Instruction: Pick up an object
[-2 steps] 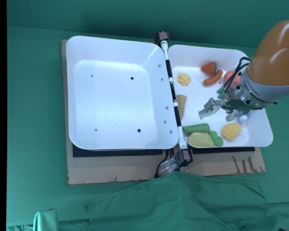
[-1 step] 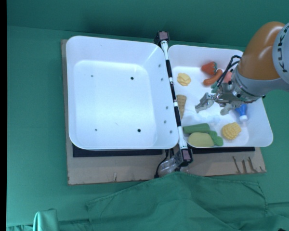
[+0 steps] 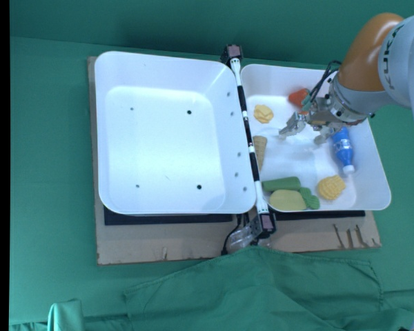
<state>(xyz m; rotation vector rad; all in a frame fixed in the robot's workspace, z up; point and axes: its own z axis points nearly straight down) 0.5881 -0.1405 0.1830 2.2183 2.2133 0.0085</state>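
Gripper: you see the two-finger gripper (image 3: 306,125) over the middle of the right-hand shallow white bin (image 3: 376,158), its fingers spread apart with bare bin floor showing between them, nothing held.

Arm: your grey arm with the orange band (image 3: 368,40) comes in from the upper right, so the wrist leans toward the bin's far right corner.

Nearest thing: the small blue plastic bottle with a white label (image 3: 343,152) lies just beside the gripper, toward the near right edge of the bin; one finger looks to be almost touching its top end, though you cannot tell whether there is contact.

Bottle axis: it lies flat, its long axis running roughly from the far side to the near side of the bin, tilted slightly rightward as it comes nearer.

Judgement: if you go for the bottle, the fingers would need to shift right and straddle it across its short width.

Other candidates: the red toy piece (image 3: 298,96) sits just behind the gripper; the small yellow ridged toy (image 3: 263,113) is to its left; the tan waffle cone (image 3: 260,149) lies along the divider (image 3: 245,126).

Near-edge cluster: the dark green pod (image 3: 281,183), flat yellow-green toy (image 3: 287,200) and yellow corn-like toy (image 3: 330,187) lie well in front of the gripper.

Left bin: the large white bin (image 3: 117,81) is well apart from the gripper.
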